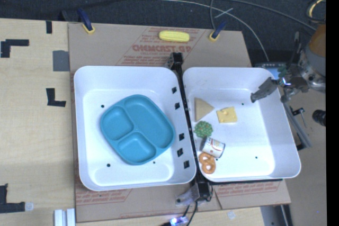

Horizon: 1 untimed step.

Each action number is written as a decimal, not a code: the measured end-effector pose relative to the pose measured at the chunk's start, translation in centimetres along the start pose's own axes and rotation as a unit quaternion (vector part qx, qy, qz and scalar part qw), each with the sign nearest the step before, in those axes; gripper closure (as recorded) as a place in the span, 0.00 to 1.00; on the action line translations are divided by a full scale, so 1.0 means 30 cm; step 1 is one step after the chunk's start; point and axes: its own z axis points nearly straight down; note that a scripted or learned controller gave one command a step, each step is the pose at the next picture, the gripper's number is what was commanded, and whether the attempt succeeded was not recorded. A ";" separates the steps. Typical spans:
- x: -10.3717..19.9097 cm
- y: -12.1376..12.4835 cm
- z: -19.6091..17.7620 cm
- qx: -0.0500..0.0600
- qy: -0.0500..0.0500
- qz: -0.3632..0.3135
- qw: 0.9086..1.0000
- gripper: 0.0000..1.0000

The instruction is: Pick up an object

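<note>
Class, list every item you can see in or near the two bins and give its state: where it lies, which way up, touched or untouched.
Blue tray: flat in left bin, right way up.
Cheese wedge: flat in right bin, untouched.
Yellow cheese slice: flat, untouched.
Broccoli: lying loose.
Small can: on its side.
Pretzel: flat.
Yellow banana: on cardboard behind the bins.
End effector: over right bin's far corner, holding nothing.

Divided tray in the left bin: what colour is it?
Light blue, plain with no pattern. The divided tray shows clearly in the camera view, lying in the left bin.

Right bin (pixel 275 166): open floor just left of the fingers (pixel 261 94); cheese (pixel 226 115), broccoli (pixel 203 128), can (pixel 214 146), pretzel (pixel 207 165) crowd farther left.
</note>
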 end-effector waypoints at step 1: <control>-0.010 -0.024 0.155 0.002 0.000 0.000 1.000 0.00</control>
